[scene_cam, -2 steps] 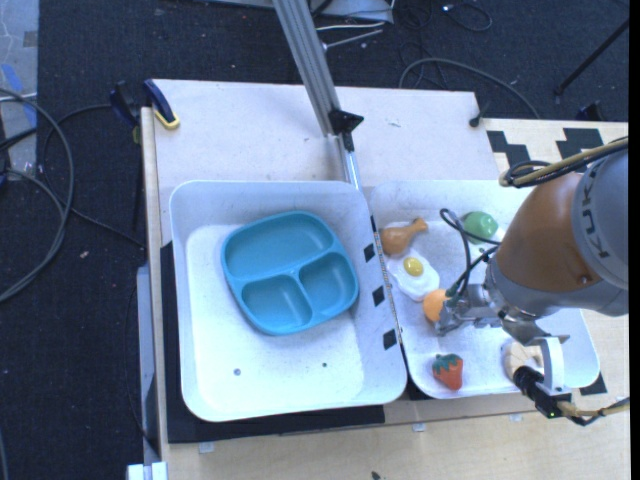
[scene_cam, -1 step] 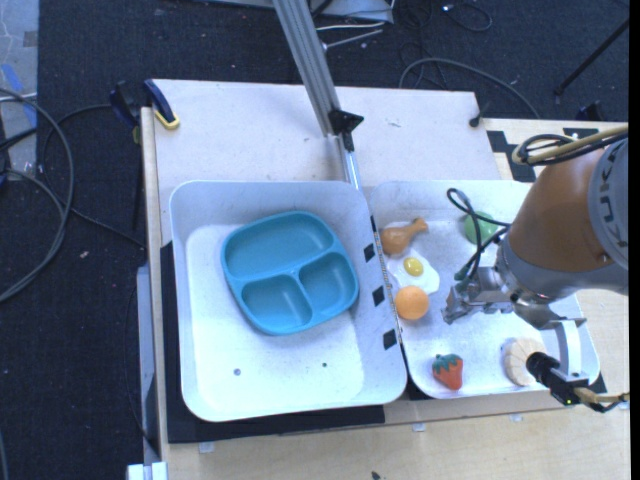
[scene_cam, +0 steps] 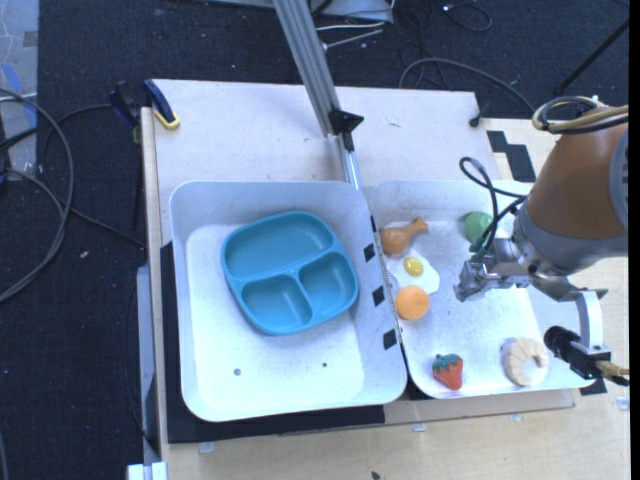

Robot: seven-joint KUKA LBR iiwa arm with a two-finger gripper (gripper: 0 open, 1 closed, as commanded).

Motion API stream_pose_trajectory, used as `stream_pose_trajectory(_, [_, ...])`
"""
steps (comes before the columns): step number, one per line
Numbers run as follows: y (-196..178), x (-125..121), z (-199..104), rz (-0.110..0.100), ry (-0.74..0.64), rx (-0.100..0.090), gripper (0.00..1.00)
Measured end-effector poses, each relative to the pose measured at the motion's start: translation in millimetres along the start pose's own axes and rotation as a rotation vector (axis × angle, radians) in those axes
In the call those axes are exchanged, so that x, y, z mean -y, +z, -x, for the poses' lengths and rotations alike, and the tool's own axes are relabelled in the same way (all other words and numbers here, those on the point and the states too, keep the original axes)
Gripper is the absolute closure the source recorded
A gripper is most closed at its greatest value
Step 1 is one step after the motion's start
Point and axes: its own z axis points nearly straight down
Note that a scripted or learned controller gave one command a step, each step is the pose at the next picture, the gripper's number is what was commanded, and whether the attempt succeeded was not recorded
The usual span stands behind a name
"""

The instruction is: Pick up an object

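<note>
Camera view, right bin (scene_cam: 520, 313): gripper (scene_cam: 472, 284) hangs mid-bin, nothing visibly between its tips; open or closed cannot be told. Nearest candidates: green ball (scene_cam: 477, 225) just beyond it, toward the bin's far side; fried egg (scene_cam: 415, 270) and orange (scene_cam: 412, 302) to its left.
</note>
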Motion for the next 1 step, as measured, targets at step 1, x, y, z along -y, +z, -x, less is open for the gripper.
stream_pose_trajectory(1, [-10.4,-0.7,-0.2,-0.004,0.001,-0.001,1.0])
